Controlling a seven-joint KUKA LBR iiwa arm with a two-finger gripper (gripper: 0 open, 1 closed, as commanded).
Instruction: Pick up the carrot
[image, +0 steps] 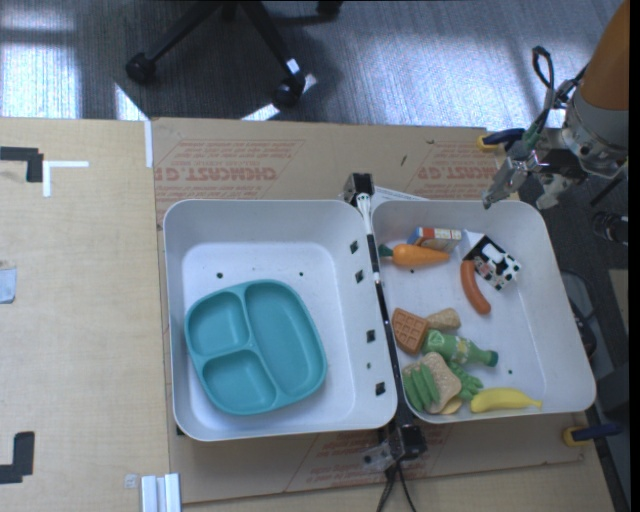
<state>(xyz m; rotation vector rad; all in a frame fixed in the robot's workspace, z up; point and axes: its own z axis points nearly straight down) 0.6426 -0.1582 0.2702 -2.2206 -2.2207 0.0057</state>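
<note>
The orange carrot (420, 256) with a green stub lies on its side near the back left of the right bin (560, 330). My gripper (521, 192) hovers over that bin's back right rim, up and to the right of the carrot and well apart from it. Its fingers are open with nothing between them.
Around the carrot lie a white tube (438, 235), a black-and-white cube (496, 266) and a red sausage (476, 288). Nearer the front are a waffle (409, 328), a green bottle (463, 350), green beans (428, 384) and a banana (505, 401). The left bin (200, 240) holds a teal divided plate (256, 346).
</note>
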